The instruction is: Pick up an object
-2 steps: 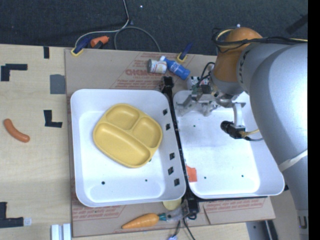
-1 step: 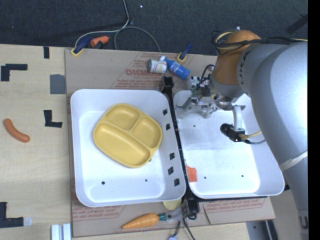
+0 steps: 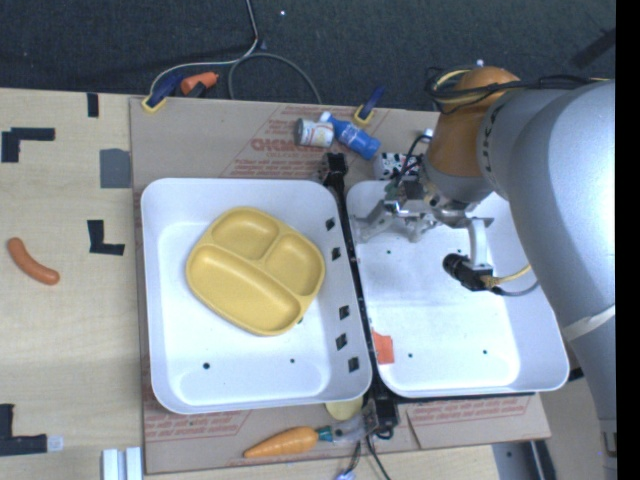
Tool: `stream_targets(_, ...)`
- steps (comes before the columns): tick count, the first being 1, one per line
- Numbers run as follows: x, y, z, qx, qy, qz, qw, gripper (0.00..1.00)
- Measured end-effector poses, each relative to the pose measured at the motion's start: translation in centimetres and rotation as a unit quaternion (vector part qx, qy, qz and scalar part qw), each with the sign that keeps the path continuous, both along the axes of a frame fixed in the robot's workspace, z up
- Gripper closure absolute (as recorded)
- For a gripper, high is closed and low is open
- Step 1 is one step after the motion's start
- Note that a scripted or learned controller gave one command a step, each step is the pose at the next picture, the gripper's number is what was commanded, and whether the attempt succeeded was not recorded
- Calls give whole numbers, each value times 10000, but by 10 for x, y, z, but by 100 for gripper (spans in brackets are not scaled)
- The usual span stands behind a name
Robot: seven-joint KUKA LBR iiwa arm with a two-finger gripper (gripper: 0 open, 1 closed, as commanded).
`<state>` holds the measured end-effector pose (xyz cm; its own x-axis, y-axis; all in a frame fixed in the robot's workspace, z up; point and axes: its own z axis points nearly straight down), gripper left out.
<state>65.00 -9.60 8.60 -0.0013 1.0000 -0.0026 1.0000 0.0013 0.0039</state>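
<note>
My gripper (image 3: 393, 218) is low over the far left corner of the right bin (image 3: 500, 368), close to the divider between the bins. Nothing shows in its grasp. A small orange-red piece (image 3: 382, 348) lies at the right bin's near left edge, well below the gripper. A yellow divided plate (image 3: 257, 268) rests in the left bin (image 3: 170, 368), apart from the gripper.
The grey arm with its orange band (image 3: 465, 133) covers the right bin's far right side. A black connector with a cable (image 3: 468, 271) hangs over the right bin. Outside the bins lie a blue-and-white bottle (image 3: 338, 133), a toy carrot (image 3: 285, 442) and a toy sausage (image 3: 32, 261).
</note>
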Motion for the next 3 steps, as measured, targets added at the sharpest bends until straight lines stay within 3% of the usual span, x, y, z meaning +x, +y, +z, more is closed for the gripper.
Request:
stream_targets(1, 20, -11, 0, 15, 8, 6, 10000, 0)
stream_targets(2, 19, -11, 10, 8, 1, 12, 10000, 100)
stream_targets(3, 19, -11, 9, 6, 5, 12, 10000, 0)
